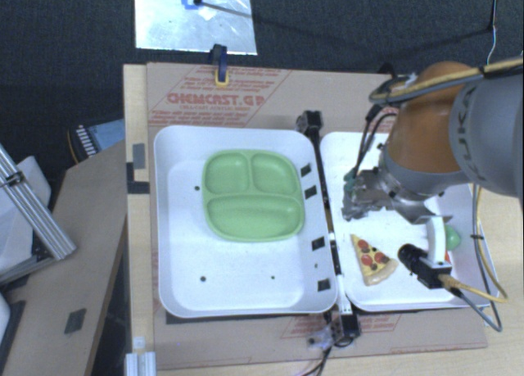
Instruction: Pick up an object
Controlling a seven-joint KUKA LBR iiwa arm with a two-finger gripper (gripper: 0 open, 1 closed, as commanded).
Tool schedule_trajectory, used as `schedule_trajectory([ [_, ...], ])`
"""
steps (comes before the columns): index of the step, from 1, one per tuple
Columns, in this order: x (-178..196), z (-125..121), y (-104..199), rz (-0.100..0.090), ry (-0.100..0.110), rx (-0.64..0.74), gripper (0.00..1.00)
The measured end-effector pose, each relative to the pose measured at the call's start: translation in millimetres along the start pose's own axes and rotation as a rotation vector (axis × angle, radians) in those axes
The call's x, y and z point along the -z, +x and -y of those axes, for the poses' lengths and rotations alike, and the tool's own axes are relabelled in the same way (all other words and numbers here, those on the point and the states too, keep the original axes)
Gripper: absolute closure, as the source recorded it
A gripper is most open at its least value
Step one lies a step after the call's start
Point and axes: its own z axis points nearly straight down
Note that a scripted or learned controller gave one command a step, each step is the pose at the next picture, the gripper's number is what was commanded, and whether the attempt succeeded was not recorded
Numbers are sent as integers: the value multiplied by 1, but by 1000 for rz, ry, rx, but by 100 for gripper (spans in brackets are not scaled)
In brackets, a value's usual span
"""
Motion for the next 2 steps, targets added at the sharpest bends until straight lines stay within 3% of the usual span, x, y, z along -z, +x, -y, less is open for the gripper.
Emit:
schedule_trajectory([
  [2, -1, -16, 110, 0, -1, -1, 100],
])
